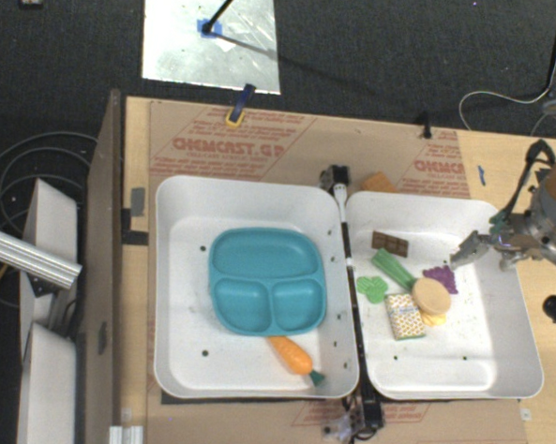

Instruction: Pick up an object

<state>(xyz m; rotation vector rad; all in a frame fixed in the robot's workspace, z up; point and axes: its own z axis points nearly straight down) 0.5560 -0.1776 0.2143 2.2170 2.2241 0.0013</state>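
Bins are sitting side by side below me: the left bin (pixel 177 257) is lying well away from my fingers, the right bin (pixel 495 361) directly beneath them. My gripper (pixel 478 246) is hovering over the right bin's far right part, and I cannot tell whether my fingers are spread or closed; nothing is showing between them. A blue divided tray (pixel 267 280) is resting in the left bin, far from my fingers, with an orange carrot (pixel 293 355) just beside its near edge. Near my fingers, a purple grape bunch (pixel 441 276) is lying closest. A tan round piece (pixel 431 297), a patterned box (pixel 405 316), a green piece (pixel 389 267) and a brown block (pixel 389 242) are lying slightly farther off.
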